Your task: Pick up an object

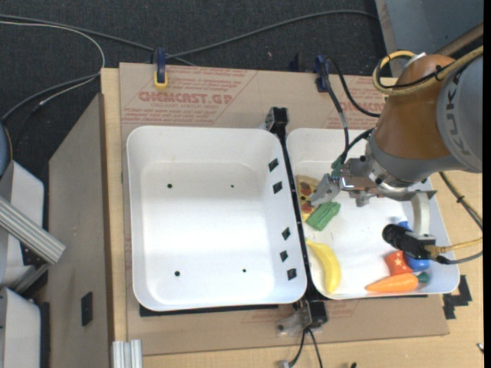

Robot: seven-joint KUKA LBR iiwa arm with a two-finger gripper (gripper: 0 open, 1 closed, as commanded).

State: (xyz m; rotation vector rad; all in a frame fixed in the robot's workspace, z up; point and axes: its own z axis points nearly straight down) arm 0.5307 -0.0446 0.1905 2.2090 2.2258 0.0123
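Note:
My gripper [342,196] hangs over the middle of the right bin [322,138], fingers spread apart and nothing between them. Its left finger [323,192] points down-left, just above a green block [323,215] that lies near the bin's left wall. A yellow banana [327,264] rests below the green block. An orange carrot [393,284] lies along the front edge, with a red piece [397,263] and a blue piece [419,264] just behind it. A small brown and yellow item [306,189] sits against the divider, left of the gripper.
The left bin [146,205] stands beside the right one, with a black divider strip [282,198] between them. The grey and orange arm [430,121] covers the right bin's far right part. Clamps hold the cardboard base [192,90] at the back.

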